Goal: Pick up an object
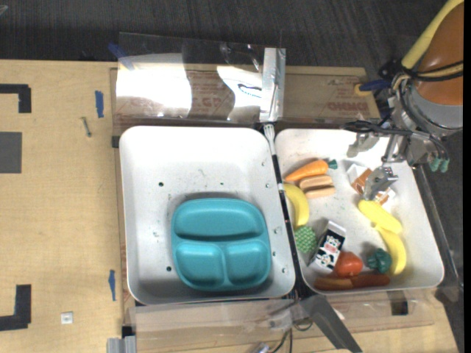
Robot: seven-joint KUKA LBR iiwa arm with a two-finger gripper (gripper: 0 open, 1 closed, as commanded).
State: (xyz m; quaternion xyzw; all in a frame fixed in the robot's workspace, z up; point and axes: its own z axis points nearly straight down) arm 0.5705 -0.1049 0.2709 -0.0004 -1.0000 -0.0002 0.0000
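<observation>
Table (51,219): tan board surface with black corner marks along its left edge and short blue tape strips near the bins.
Left bin (140,160): white and shallow, left of the centre divide.
Teal tray (219,243): a three-compartment plate lying flat in the lower middle of the left bin.
Clear plastic sheet (221,79): behind the bins, glaring with reflected light, a silver strip at its right end.
Right bin (430,263): white, touching the left bin along the centre seam, holding a scatter of toy food.
Small banana (298,204): yellow, curved, against the right bin's left wall.
Carrot (305,170): orange, lying at a slant near the bin's upper left.
Hot dog (318,186): just below the carrot, touching it.
Green piece (305,237): knobbly, just under the small banana.
Black-and-white carton (331,247): tilted, right beside the green piece.
Tomato (349,263): red, near the front wall, with a reddish sausage shape (353,280) beneath it.
Large banana (388,230): yellow, bending down the right side; a dark green piece (379,259) sits at its lower end.
Pincer (383,179): grey metal, low in the bin's upper right above an orange-and-white item (366,177); cannot tell whether it is open, closed or gripping anything.
Arm (441,72): grey with an orange band, entering from the upper right.
</observation>
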